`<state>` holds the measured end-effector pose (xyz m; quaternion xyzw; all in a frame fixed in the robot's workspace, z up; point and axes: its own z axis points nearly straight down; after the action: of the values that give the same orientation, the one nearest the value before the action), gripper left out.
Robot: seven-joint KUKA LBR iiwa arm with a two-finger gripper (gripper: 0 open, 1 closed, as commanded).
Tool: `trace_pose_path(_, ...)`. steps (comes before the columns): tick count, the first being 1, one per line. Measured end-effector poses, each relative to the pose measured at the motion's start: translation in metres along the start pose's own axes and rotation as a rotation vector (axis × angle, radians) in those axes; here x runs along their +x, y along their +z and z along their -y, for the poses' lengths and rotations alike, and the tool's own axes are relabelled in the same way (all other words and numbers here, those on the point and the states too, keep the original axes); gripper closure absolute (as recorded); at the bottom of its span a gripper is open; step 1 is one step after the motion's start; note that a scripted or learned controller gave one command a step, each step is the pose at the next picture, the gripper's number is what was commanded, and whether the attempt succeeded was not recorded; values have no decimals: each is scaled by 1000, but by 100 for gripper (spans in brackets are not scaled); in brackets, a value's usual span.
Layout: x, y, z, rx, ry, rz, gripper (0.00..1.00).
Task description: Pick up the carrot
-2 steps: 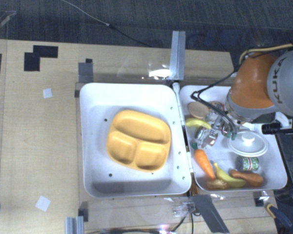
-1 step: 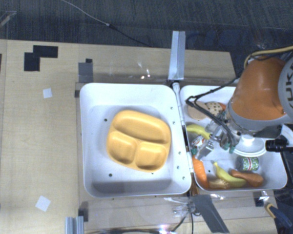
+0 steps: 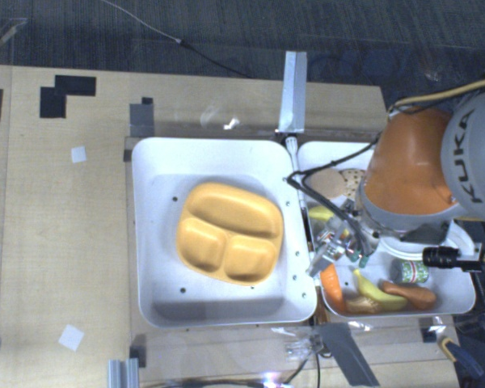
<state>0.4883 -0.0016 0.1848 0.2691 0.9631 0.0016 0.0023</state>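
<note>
Low in the right bin (image 3: 467, 297), the carrot (image 3: 331, 281) lies beside a banana (image 3: 377, 290), its top under the gripper (image 3: 333, 247); the arm hides much, and its grip state is unclear.

A: How is the light?

B: Bright and even, from overhead. The left bin (image 3: 218, 233) carries a soft grey shadow along its inner walls, darkest under the yellow tray (image 3: 229, 233).

A: Any glare?

B: A small gleam on the metal bracket (image 3: 293, 91). The arm (image 3: 424, 164) looks slightly soft; the dark floor (image 3: 226, 14) stays dim.
</note>
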Motion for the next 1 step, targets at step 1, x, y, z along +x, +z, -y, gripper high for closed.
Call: trace_pose_path(1,-12,0,19,0,292,3,0)
